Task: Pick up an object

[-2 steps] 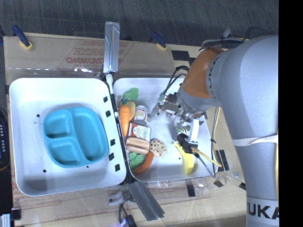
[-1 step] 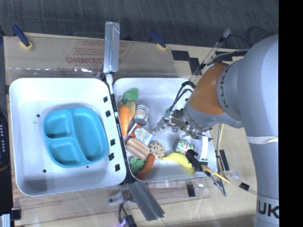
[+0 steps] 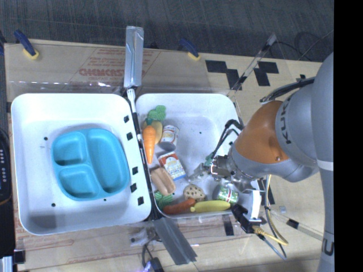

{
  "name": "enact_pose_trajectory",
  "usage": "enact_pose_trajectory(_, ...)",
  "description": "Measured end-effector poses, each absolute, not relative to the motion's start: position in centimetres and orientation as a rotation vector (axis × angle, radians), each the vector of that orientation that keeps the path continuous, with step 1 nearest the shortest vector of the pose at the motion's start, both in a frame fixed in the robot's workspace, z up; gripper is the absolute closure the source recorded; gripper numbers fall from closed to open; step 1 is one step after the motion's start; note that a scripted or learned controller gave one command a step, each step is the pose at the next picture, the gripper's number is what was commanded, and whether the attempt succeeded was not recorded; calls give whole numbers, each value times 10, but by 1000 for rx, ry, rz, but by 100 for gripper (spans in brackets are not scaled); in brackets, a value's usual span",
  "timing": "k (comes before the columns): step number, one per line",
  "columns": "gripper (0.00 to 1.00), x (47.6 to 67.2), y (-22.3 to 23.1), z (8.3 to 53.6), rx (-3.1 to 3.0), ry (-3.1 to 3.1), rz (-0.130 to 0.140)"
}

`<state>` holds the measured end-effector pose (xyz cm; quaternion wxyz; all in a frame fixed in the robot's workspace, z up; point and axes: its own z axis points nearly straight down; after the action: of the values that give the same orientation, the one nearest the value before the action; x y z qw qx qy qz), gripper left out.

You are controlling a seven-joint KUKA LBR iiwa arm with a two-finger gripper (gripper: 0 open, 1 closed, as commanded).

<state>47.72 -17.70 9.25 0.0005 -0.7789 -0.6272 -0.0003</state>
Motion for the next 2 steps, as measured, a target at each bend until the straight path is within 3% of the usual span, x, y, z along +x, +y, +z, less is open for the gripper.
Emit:
enact_pose_trajectory(1,0,535,-199,116,-2757,-1502,3)
enact_pose_trajectory(2,0,561,-196,91,-2929,-1131,3)
